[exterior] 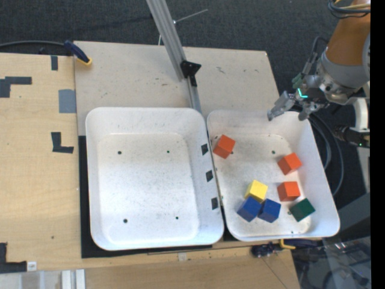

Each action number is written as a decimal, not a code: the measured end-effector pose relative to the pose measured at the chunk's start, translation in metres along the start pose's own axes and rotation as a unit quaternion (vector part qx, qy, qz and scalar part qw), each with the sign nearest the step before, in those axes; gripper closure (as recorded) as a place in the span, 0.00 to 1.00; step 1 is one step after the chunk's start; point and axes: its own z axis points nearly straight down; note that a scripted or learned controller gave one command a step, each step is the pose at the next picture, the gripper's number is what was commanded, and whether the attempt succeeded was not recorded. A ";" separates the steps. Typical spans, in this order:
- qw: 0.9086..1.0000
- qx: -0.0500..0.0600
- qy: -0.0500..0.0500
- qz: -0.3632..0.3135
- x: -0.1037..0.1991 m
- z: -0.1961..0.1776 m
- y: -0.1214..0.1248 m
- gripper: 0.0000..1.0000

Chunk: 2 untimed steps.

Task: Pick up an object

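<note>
- The bench [138, 77] carries two white bins side by side; the left bin [96, 161] has only bare floor to offer, so the work belongs in the right bin [322, 179].
- The arm [348, 47] comes in over the bench's right edge, and its gripper [287, 109] hangs just above the right bin's far right corner, with nothing between its fingers. Whether they stand apart or together I cannot tell from this angle.
- Easiest target, in my judgement: the orange cube [224, 146] near the right bin's far left side, alone and well apart from everything else, so the fingers can straddle it cleanly.
- Second choice: the orange cube [289, 163] towards the bin's right wall, with some room around it.
- Avoid the near-edge cluster: the yellow cube [257, 190] touches the blue cube [248, 209], which sits against another blue cube [269, 210]; an orange cube [289, 190] and a green cube [302, 209] lie just beside them.
- To do it well: centre over the lone cube, align the fingers with two flat faces, and descend straight.
</note>
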 end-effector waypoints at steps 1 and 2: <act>1.000 -0.002 -0.001 -0.001 0.000 -0.003 0.001 0.00; 1.000 0.000 0.000 0.000 0.007 0.046 -0.006 0.00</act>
